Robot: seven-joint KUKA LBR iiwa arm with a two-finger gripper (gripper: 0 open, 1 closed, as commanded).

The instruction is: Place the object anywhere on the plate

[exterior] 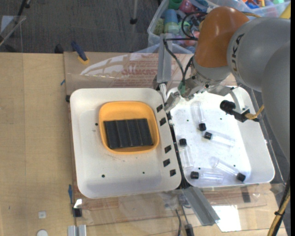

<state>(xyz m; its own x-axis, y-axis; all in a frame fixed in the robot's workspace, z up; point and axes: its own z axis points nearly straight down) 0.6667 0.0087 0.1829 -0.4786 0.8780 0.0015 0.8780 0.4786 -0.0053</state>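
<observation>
Even overhead light is washing the right bin (pixel 258 152) into glare; the arm (pixel 258 41) is looking softly blurred.

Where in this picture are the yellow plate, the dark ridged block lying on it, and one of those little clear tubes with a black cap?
yellow plate (pixel 107 112): camera view, on its bare upper-left rim.
dark ridged block (pixel 128 133): camera view, on the middle of its top.
clear tube (pixel 220 137): camera view, on its clear body, right bin.

I see the desk (pixel 32 138) carrying two white bins, the left bin (pixel 87 175) beside the right bin (pixel 258 161). A clear plastic bag (pixel 124 67) lies behind them. A container of colourful items (pixel 179 14) sits further back.
</observation>
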